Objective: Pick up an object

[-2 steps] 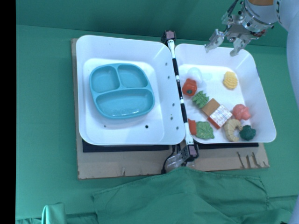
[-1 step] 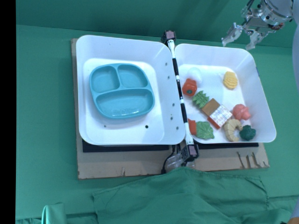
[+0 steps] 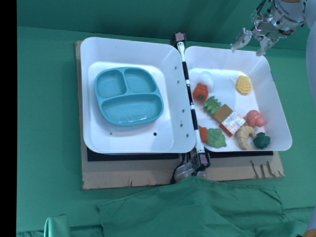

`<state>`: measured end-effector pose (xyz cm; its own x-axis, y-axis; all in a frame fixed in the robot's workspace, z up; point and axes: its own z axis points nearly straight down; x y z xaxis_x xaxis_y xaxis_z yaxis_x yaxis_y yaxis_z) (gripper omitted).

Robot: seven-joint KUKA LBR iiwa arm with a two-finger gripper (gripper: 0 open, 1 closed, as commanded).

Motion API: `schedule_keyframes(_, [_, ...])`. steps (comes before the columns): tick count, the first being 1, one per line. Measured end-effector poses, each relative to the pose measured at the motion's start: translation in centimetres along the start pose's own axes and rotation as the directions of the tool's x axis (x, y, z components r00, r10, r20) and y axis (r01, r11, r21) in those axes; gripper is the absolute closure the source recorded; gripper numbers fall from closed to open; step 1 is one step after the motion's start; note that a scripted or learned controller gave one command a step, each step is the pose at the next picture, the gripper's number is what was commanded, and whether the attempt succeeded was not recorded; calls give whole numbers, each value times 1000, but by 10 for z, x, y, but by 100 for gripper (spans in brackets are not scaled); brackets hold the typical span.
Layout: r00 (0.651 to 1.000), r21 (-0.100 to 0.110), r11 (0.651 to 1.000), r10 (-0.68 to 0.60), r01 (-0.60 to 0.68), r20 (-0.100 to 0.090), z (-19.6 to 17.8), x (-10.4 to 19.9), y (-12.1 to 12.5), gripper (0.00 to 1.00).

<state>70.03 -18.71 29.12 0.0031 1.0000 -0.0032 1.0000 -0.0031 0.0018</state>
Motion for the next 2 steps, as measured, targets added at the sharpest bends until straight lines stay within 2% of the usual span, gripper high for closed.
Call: schedule_keyframes(2, [1000,-4,1000,0,0,2,1,0,0,0])
